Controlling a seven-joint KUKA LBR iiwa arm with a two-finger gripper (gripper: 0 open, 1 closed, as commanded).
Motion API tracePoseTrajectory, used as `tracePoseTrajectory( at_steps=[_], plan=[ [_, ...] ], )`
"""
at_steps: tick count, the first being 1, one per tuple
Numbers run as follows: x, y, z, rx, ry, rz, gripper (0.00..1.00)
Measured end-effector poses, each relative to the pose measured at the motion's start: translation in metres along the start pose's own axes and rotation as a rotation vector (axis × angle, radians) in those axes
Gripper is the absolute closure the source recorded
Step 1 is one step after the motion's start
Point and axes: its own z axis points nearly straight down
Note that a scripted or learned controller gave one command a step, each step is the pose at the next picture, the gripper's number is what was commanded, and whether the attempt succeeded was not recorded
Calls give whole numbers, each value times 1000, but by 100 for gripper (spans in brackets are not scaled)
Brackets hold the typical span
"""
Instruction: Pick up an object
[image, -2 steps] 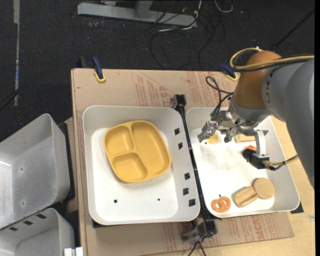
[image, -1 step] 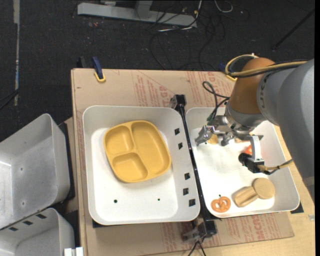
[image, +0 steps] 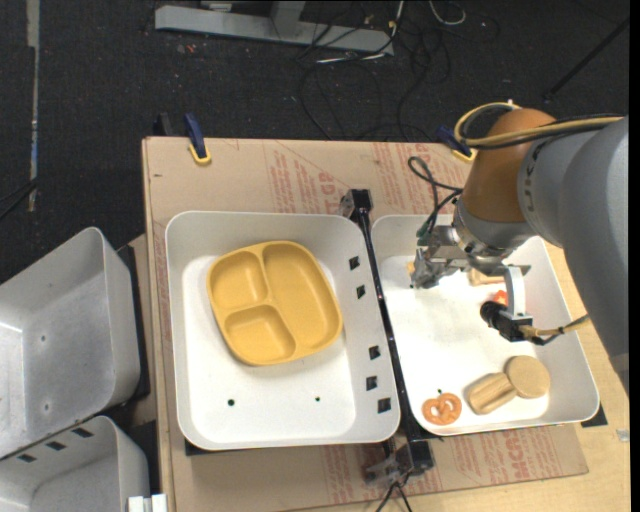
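Partly hidden gripper (image: 432, 268) beneath wrist

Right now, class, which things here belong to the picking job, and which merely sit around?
Job:
claw, over the right bin
wooden peg
orange pretzel-shaped piece

Sitting around:
yellow divided plate in the left bin
grey tubs
blue clamps

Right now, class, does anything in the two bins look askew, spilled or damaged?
Nothing looks spilled or broken. The yellow divided plate lies skewed in the left bin, its sides not parallel to the bin walls. In the right bin, the wooden mallet-shaped block lies on its side beside the small pretzel. The gripper hangs apart from both.
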Motion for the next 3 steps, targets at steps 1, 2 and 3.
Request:
tracePoseTrajectory(
  at_steps=[1,2,3],
  plan=[
    [0,11,-49,-4,0,-4,100],
    [2,20,-111,-7,-1,-5,100],
    [2,29,-172,-7,-1,-5,100]
  ],
)
